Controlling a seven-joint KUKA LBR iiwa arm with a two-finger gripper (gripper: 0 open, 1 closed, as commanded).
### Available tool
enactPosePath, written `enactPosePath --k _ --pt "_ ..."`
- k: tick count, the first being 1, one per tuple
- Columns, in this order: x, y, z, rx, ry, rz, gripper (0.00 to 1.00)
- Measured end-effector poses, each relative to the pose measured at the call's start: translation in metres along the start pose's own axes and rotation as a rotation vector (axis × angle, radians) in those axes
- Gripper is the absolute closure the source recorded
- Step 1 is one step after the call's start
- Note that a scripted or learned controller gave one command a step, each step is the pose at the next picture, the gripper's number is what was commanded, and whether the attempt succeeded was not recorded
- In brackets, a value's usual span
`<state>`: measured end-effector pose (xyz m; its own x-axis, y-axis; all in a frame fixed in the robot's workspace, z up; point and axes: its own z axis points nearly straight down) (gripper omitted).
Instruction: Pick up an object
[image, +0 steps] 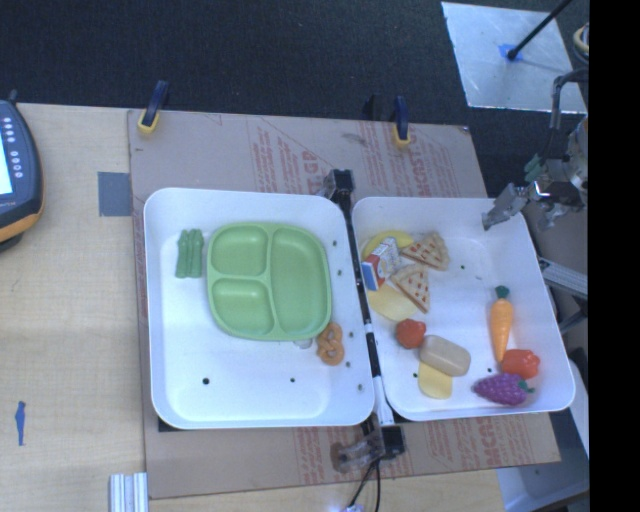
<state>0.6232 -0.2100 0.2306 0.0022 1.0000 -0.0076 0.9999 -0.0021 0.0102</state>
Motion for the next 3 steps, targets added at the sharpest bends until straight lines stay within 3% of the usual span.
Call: enactPosePath --k 1,2,3 --pt "0.072 -0.043 0.073 0.022 0.012 -0.01 0.0" --pt "-0.007 -0.047 0.057 0.011 0.003 0.001 0.0" --pt "0.001 -0.105 0.143 0.023 0.012 -0.005 0.0"
